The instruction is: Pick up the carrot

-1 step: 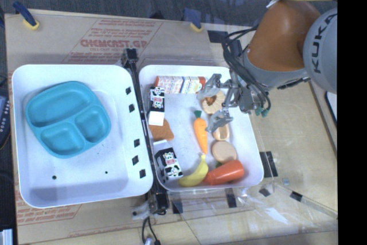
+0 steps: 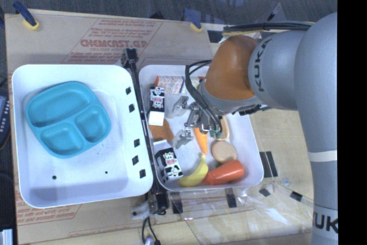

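The carrot (image 2: pixel 201 141) is a slim orange piece lying in the right bin (image 2: pixel 250 146), between a round tan slice (image 2: pixel 223 151) and a brown wedge (image 2: pixel 161 131). My gripper (image 2: pixel 184 120) hangs low over the middle of this bin, just left of the carrot's upper end. Its metal fingers (image 2: pixel 185 135) are spread apart and open, with nothing between them. The wrist and orange band (image 2: pixel 229 69) hide the bin's back right part.
Around the carrot lie a banana (image 2: pixel 195 173), a red-orange tapered piece (image 2: pixel 227 171), cow-print cartons (image 2: pixel 168 164) and a white cube (image 2: pixel 156 118). The left bin (image 2: pixel 34 189) holds a blue divided plate (image 2: pixel 67 117). A black divider (image 2: pixel 139 117) runs between the bins.
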You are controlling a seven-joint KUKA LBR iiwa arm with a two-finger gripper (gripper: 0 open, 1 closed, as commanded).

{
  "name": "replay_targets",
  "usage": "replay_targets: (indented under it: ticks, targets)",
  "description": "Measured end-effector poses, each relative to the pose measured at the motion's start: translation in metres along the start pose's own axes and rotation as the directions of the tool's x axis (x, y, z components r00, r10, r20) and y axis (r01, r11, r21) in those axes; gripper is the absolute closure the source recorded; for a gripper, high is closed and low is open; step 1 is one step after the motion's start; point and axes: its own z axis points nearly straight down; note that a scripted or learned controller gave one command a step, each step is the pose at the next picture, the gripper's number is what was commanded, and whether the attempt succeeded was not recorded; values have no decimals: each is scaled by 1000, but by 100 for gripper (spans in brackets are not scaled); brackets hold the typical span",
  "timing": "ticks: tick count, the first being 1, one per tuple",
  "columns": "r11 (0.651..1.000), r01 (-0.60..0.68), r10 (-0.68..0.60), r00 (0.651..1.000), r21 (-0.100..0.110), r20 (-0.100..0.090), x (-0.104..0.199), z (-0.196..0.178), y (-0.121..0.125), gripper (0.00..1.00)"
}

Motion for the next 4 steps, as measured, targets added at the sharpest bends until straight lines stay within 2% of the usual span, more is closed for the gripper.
replay_targets:
  ticks: [1,2,3,4]
  targets:
    - [995,-104,104,995,0,4,77,-2,-32,0]
    - [996,-94,94,996,0,4,76,-12,-30,100]
    - [1000,-18,18,1000,-2,7,96,-104,61,100]
    - [946,324,-324,946,3,6,96,-167,61,100]
